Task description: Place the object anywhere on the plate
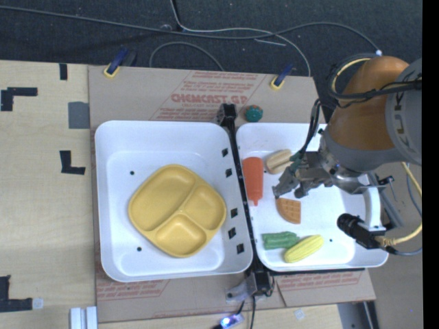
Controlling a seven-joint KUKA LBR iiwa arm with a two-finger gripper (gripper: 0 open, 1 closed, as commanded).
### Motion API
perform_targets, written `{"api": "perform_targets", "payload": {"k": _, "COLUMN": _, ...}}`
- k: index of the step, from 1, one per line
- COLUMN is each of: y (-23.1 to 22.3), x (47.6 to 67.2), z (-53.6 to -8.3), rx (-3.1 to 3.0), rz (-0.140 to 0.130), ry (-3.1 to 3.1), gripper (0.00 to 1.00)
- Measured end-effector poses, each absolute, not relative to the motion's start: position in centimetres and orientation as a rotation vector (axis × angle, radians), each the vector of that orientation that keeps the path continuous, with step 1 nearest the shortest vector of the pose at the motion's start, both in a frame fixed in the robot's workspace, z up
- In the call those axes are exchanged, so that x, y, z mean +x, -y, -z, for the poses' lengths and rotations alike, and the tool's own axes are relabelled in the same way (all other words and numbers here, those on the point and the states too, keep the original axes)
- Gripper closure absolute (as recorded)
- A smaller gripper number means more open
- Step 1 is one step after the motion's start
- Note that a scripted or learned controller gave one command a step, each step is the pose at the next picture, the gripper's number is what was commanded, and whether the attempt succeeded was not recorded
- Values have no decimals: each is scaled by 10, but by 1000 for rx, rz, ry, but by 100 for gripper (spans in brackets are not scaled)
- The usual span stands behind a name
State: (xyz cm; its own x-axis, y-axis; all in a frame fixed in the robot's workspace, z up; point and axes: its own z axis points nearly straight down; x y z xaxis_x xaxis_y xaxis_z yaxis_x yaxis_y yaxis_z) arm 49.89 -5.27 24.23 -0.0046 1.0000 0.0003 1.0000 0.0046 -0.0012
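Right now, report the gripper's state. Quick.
Gripper: cannot be told; it hangs over the right bin just above the waffle piece.

Only legible text I see: red print on the cardboard sheet (pixel 206 94) beyond the bins, looks like "CHEMCAST GP". More red print on its near edge, too small to read.

Grey arm (pixel 405 125), orange band (pixel 367 105), dark metal pincer (pixel 289 186), yellow cable (pixel 411 232)
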Motion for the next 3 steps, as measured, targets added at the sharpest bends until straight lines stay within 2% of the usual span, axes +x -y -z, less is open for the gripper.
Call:
{"api": "perform_targets", "payload": {"k": 1, "y": 4, "x": 499, "z": -246, "rx": -2215, "rz": -1, "ry": 2226, "gripper": 100}}
{"api": "perform_targets", "payload": {"k": 3, "y": -115, "x": 501, "z": -220, "rx": -2214, "rz": -5, "ry": 2226, "gripper": 100}}
